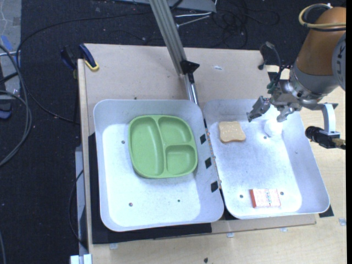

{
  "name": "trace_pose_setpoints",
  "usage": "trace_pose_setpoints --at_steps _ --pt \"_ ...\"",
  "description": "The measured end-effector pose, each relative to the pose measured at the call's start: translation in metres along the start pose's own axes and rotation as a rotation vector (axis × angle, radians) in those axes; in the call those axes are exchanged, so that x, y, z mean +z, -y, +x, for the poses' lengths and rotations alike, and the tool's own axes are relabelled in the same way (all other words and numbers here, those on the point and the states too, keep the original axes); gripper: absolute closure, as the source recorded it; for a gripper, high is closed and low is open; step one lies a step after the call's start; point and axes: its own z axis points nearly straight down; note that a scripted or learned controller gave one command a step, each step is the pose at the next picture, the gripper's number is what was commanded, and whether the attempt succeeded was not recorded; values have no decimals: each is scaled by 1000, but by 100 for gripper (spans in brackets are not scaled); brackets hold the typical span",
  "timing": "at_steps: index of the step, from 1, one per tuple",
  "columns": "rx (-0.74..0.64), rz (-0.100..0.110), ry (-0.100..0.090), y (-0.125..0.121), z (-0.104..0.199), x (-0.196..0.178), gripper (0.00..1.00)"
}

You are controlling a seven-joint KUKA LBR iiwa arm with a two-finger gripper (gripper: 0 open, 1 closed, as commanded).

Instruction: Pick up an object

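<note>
My gripper [271, 114] hangs over the right bin [308, 180], at about one o'clock from that bin's middle. My fingers [256, 111] stand spread apart, with nothing between them. Just under and beside them, toward four o'clock, lies a small white object [271, 127], pale against the bin floor and hard to make out; I cannot tell whether a fingertip touches it.

A slice of bread [231, 132] lies in the same bin at about nine o'clock from my gripper, near the bin's left wall and apart from my fingers. A small red and white box [265, 197] lies flat toward six o'clock, near the bin's front edge.

The left bin [110, 202] bears a green divided plate [163, 146], set a little toward twelve o'clock of that bin's middle.
</note>
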Motion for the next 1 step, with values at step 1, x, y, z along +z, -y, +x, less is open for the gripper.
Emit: trace_pose_setpoints --at_steps 1 --pt "0 -2 1 -3 3 44 0"
